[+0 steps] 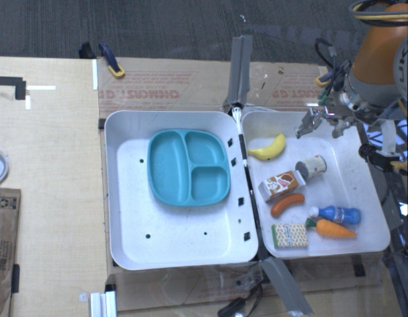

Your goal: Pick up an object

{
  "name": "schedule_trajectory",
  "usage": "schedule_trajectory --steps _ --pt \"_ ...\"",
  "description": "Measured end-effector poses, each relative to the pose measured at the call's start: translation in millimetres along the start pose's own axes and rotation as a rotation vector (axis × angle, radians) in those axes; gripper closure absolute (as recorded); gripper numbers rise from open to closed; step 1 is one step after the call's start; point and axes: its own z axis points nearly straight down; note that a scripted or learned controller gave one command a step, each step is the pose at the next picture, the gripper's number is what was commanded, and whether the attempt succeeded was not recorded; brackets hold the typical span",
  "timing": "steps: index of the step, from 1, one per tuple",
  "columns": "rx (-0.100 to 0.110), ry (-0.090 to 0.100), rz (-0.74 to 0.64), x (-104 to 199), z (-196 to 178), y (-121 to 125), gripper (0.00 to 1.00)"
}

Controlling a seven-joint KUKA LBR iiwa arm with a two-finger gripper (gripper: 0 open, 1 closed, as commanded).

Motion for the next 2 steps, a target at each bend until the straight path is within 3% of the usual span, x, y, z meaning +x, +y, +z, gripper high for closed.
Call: schedule_trajectory --steps 1,2 --pt "0.0 0.0 0.0 0 0 0 0.0" --pt "-0.001 0.0 -0.093 -5 100 -2 0.0"
